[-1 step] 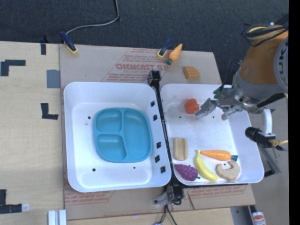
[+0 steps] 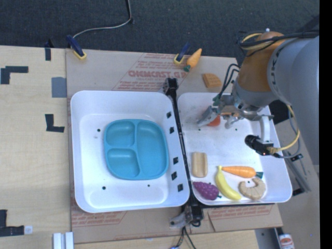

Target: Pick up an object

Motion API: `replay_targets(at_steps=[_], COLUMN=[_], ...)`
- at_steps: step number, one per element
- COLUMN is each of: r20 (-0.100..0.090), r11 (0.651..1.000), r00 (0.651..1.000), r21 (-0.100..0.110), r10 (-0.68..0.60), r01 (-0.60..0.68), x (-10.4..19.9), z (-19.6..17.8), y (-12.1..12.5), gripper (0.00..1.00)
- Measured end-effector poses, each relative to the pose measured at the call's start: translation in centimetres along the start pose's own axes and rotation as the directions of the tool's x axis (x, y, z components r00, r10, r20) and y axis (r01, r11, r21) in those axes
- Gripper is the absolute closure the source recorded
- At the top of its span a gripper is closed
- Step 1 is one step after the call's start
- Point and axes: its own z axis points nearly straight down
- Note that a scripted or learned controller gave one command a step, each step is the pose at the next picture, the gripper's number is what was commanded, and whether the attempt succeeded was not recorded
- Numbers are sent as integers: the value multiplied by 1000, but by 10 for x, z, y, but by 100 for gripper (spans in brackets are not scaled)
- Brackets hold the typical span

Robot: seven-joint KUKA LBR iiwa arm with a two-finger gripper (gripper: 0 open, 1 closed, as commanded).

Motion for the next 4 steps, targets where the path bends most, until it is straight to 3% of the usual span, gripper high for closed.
replay_targets(at_steps=[1, 2, 4], r20=[1, 0, 2], r11=[1000, 1000, 1000], r00=[1000, 1000, 1000], r21=[-6, -4, -4], r10=[-1, -1, -1], r01=[1, 1, 1], x=[-14, 12, 11], z=[54, 55, 55], y=[38, 55, 55], gripper=[0, 0, 0])
